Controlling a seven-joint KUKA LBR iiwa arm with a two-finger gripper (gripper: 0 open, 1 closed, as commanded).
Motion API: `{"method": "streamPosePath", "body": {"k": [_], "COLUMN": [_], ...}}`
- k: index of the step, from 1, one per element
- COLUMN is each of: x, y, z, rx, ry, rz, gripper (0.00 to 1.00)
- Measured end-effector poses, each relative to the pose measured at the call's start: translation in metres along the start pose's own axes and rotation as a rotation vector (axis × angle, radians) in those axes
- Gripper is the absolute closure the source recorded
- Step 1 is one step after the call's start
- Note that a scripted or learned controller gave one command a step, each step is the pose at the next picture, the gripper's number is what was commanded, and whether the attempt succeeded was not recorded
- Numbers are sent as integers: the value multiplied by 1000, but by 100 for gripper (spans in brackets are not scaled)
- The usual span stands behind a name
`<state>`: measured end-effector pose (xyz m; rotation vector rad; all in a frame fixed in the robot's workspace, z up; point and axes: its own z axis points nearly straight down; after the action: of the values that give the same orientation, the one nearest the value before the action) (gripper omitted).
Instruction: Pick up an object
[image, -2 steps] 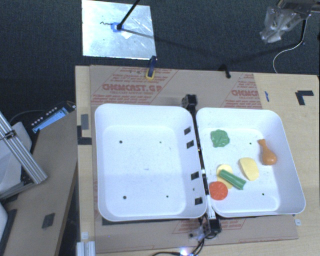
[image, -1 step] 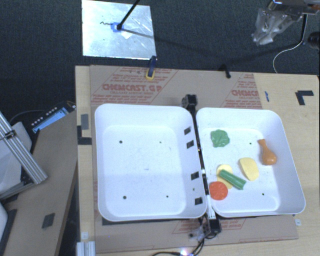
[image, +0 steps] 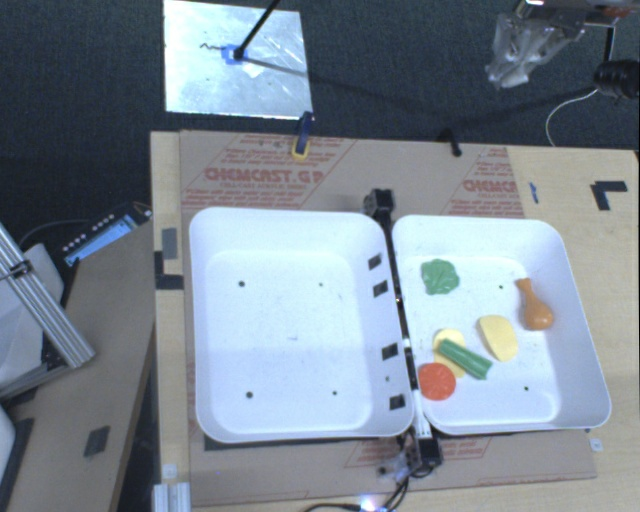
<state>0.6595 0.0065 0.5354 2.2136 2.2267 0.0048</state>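
Note:
The right white bin (image: 505, 402) holds several toy foods. A green leafy piece (image: 438, 276) lies near its back left. An orange drumstick-shaped piece (image: 533, 305) rests by the right wall. A yellow wedge (image: 498, 337) sits in the middle. Beside it, a green cucumber-like stick (image: 466, 359) lies across a small yellow piece (image: 447, 340). A red round piece (image: 436, 381) sits at the front left. My gripper (image: 512, 58) hangs high above the bench's far right, well behind the bin and away from every object, and it looks blurred.
The left white bin (image: 290, 330) sits beside the right one on a brown cardboard sheet (image: 260, 170). A shiny metal plate (image: 238, 58) lies at the back left. An aluminium frame (image: 40, 310) stands at the left edge. A white cable (image: 565, 105) loops at the back right.

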Motion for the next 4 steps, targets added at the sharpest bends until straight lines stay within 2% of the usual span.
{"method": "streamPosePath", "body": {"k": [4], "x": [85], "y": [-46], "z": [0], "rx": [2], "ry": [0], "rz": [0], "gripper": [100]}}
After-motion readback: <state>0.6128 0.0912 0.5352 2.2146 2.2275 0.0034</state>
